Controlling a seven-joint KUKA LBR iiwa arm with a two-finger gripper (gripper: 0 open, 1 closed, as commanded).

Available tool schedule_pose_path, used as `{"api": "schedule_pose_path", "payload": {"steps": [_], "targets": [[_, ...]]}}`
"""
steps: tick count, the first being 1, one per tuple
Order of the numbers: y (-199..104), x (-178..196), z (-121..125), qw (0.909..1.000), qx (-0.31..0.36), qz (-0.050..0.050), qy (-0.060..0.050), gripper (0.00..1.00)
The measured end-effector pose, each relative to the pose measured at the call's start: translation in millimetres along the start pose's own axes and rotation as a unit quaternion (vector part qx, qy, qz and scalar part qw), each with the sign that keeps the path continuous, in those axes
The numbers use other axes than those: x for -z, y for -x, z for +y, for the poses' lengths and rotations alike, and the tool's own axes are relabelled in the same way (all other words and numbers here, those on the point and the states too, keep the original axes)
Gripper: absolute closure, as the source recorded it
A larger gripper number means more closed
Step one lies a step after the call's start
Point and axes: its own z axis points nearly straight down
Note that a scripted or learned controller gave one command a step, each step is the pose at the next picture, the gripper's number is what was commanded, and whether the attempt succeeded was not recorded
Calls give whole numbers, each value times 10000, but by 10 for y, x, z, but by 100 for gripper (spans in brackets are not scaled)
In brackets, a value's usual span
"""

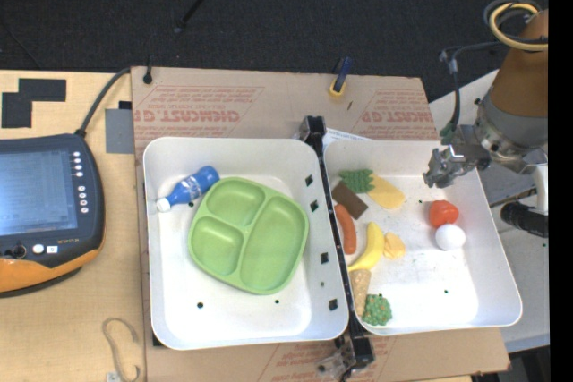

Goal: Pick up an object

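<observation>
From the overhead camera I see the claw (445, 164) at the right of the frame, over the upper right corner of the right bin (501, 282). I cannot tell from here how it is set, and I see nothing caught in it. Just below it, near the bin's right wall, lie a tomato (443, 213) and a white egg (449, 237), the two touching or nearly so.

Along that bin's left side I see a green leafy piece (356, 180), a yellow piece (388, 192), a brown block (350, 199), a carrot (346, 228), a banana (369, 248) and, at the lower left corner, broccoli (377, 309).

The left bin (170, 300) holds a green plate (249, 234) with compartments in the middle, and a blue bottle (189, 188) lying tilted at its upper left, just beside the plate.

A tablet (45, 201) sits on the table (54, 326) at the frame's left edge.
</observation>
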Motion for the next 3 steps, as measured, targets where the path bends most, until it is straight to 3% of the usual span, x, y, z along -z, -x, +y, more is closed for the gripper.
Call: {"api": "schedule_pose_path", "payload": {"steps": [1,3], "targets": [[-398,-61,-195,10000,17,13,-28,100],[-1502,-67,-415,10000,31,16,-32,100]]}}
